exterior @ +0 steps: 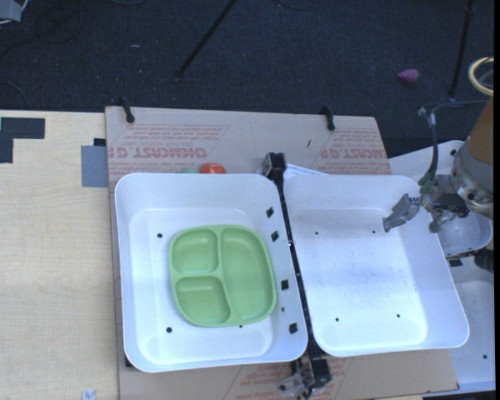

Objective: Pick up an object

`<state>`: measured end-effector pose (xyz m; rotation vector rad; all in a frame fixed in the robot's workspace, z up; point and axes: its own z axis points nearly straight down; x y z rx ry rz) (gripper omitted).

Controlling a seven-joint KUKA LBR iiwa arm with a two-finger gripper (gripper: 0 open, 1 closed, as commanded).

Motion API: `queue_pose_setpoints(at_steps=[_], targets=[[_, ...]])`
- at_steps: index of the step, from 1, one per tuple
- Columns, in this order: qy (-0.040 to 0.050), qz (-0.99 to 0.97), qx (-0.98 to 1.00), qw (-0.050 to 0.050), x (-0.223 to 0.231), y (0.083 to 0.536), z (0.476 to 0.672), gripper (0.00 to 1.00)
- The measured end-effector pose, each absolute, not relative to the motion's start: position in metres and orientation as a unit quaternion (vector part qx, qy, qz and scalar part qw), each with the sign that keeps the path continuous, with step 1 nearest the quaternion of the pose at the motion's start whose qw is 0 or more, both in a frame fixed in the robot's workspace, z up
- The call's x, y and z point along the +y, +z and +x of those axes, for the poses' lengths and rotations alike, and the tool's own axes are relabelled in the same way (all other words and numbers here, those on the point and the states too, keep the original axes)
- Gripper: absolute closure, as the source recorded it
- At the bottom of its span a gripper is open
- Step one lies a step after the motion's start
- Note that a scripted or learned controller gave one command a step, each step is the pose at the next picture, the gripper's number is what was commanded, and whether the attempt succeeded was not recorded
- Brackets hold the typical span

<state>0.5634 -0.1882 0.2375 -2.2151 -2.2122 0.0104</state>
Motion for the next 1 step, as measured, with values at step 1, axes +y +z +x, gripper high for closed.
queue_pose_setpoints(at_steps=[1], targets=[[0.0006,-0.707,-0.707,0.001,-0.1884,0.2428,0.5656,0.0]])
